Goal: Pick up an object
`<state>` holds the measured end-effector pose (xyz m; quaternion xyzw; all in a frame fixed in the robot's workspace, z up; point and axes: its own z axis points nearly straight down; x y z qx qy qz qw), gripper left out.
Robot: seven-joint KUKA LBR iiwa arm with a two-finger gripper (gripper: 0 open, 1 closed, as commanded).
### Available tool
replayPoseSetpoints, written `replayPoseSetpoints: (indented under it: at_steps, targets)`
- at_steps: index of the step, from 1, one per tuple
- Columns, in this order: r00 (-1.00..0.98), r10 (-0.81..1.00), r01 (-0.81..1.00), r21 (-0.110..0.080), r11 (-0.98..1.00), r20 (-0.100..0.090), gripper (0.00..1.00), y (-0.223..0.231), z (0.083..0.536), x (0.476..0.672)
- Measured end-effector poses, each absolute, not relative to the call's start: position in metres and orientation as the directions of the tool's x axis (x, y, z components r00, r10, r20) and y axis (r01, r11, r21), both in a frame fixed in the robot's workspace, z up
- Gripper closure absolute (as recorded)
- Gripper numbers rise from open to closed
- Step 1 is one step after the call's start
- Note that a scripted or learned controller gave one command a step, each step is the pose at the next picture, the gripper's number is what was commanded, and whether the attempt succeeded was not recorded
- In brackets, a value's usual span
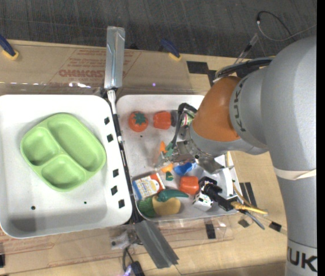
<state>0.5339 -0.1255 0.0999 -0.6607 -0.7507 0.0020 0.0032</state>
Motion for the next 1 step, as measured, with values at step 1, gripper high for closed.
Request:
replayPoseSetpoints:
  at_steps: [1]
  targets:
    - [-0.286, 0.958, 0.958, -0.001, 0.286, 0.0, 1.0, -0.1549, 0.186, 0.5174]
